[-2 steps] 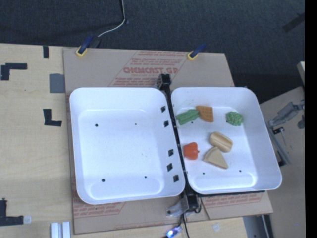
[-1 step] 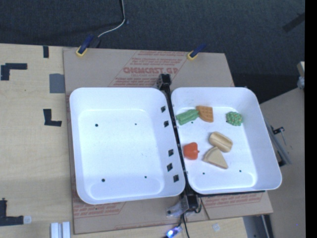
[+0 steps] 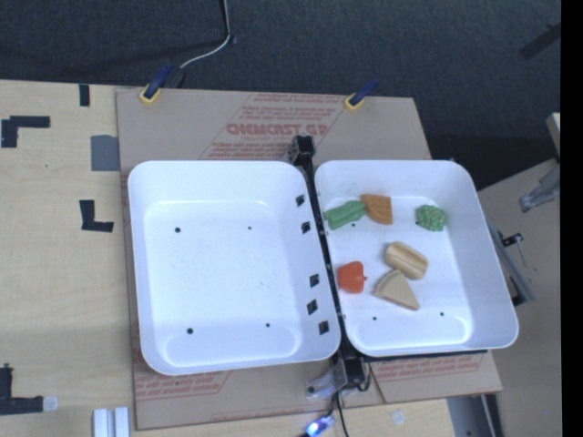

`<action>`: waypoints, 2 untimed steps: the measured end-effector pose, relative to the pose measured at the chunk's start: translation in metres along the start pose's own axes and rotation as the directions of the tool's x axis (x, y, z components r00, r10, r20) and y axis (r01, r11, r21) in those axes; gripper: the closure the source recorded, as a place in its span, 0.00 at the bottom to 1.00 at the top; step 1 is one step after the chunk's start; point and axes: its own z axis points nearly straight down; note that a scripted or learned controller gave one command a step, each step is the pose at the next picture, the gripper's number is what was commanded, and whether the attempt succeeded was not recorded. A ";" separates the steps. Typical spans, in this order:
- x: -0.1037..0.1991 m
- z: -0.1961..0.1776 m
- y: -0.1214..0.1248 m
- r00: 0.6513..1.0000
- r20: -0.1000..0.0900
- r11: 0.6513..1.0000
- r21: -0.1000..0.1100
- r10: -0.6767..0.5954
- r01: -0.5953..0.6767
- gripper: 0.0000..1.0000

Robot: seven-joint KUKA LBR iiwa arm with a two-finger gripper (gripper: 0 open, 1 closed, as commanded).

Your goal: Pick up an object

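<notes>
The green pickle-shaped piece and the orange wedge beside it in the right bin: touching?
Touching. In the camera view the green piece and the orange wedge meet with no white bin floor visible between their near ends.

The cable [image 3: 221, 16] runs off the top edge, so its far end is lost. The black marks [image 3: 20, 130] on the bench are cut by the left edge. A grey bracket [image 3: 543, 188] at the right is cropped, its shape unclear. The small dark fitting [image 3: 339, 381] below the bins is too blurred to identify. The green piece [image 3: 431, 217] and the orange piece [image 3: 376, 208] are too small to name.
</notes>
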 end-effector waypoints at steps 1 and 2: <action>0.006 -0.113 0.000 1.000 0.008 1.000 -0.022 -0.004 0.005 0.00; 0.005 -0.117 0.000 1.000 0.005 1.000 -0.011 -0.003 0.003 1.00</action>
